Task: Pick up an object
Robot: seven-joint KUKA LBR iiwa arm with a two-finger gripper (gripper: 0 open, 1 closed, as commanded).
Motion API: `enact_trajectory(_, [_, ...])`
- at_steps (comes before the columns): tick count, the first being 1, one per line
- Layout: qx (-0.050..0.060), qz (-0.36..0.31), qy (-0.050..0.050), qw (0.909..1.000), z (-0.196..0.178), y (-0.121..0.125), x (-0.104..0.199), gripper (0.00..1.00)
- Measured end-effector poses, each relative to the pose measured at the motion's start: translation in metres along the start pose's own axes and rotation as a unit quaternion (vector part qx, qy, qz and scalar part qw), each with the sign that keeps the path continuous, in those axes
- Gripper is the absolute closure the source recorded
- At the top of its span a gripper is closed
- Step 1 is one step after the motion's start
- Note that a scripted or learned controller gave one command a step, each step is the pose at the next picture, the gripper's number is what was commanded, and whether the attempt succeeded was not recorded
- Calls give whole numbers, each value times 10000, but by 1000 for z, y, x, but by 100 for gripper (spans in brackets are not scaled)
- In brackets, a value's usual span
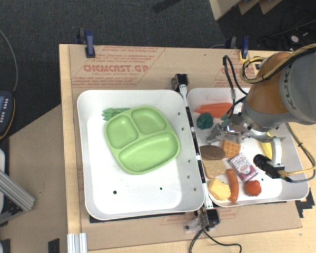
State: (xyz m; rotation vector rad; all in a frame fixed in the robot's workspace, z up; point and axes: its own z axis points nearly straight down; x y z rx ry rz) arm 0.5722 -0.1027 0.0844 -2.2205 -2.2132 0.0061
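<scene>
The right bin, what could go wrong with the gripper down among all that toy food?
The right bin is packed: the waffle, brown patty and teal piece lie close around the gripper, so it may nudge neighbours or catch two at once. The carrot beside the wrist could get shoved against the rim. Cables trailing off the arm might snag.

carrot (213, 109): orange, lying flat at right bin's far edge
green lump (204, 121): just below carrot
brown patty (211, 152): near divider
sausage (232, 184): reddish, beside yellow wedge (218, 189)
tomato (254, 187): red, near front edge
</scene>
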Motion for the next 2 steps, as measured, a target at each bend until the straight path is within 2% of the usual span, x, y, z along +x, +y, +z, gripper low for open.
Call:
enact_trajectory(1, [98, -24, -54, 9999, 2, 90, 1, 0])
enact_trajectory(2, [-46, -18, -15, 10000, -13, 95, 8, 100])
